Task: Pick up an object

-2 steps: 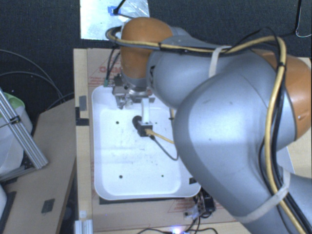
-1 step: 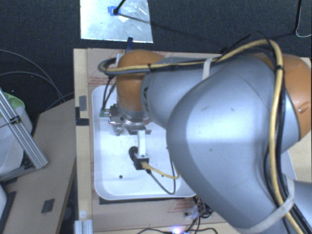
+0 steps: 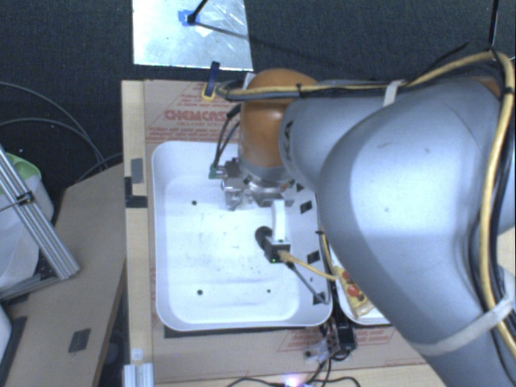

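Observation:
My gripper [image 3: 235,190] hangs below the orange wrist band, over the far right part of the left white bin [image 3: 173,240]. It is low, close to the bin floor. No object shows between it and the floor. A pale item with red and yellow print [image 3: 353,290] lies in the sliver of the right bin [image 3: 364,319] that shows under the arm.
The big grey arm [image 3: 403,208] covers nearly all of the right bin. Cardboard [image 3: 181,111] lies under the bins. A shiny metal sheet [image 3: 189,22] sits at the back. An aluminium frame [image 3: 36,224] stands at the left.

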You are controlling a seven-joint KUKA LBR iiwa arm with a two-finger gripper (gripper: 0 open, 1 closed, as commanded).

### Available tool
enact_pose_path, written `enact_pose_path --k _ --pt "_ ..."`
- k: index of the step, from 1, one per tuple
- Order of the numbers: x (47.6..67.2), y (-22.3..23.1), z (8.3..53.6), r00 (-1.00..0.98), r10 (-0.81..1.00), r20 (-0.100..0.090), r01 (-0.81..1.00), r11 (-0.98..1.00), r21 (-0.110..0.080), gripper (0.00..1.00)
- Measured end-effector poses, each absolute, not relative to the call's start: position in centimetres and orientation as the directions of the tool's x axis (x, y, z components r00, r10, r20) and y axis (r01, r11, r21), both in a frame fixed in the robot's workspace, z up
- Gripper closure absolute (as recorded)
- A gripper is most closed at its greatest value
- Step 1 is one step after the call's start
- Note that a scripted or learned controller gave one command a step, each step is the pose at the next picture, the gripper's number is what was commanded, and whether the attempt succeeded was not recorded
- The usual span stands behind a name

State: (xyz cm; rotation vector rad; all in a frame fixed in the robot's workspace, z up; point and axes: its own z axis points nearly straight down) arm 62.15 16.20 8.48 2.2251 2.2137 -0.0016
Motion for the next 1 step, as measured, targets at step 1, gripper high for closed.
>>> enact_pose_path --k 1 --pt "51.41 24.04 9.70 -0.011 1.000 0.003 1.000 0.011 -0.007 1.00"
